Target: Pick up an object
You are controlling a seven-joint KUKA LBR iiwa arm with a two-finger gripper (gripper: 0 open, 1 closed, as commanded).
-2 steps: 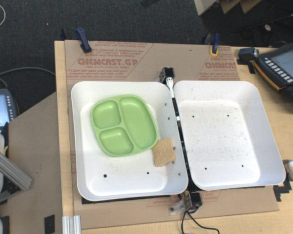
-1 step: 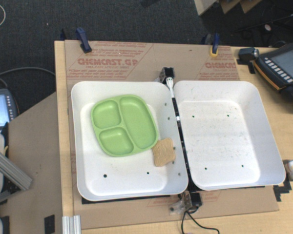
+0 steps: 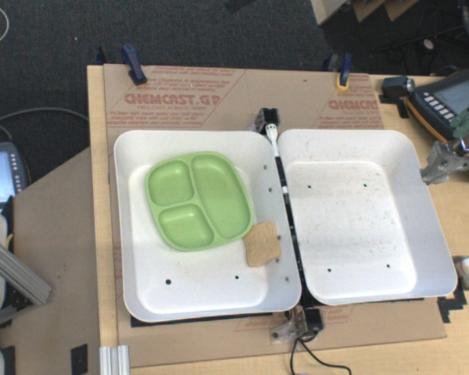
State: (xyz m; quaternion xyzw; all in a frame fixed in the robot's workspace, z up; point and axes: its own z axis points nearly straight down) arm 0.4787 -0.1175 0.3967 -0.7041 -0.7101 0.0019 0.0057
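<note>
Looking down on your worktop (image 3: 219, 88), you see two white bins side by side. Your left bin (image 3: 141, 283) holds a green divided plate (image 3: 198, 201) lying flat toward its far side, and a tan, sponge-like piece (image 3: 262, 244) just beside the plate's near right corner, close to the bin's right wall. Your right bin (image 3: 359, 209) shows small dark specks on its floor.

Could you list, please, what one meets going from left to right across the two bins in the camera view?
Left bin → green divided plate → tan sponge-like piece, touching the plate's lower right edge → black strip between the bins → right bin
</note>
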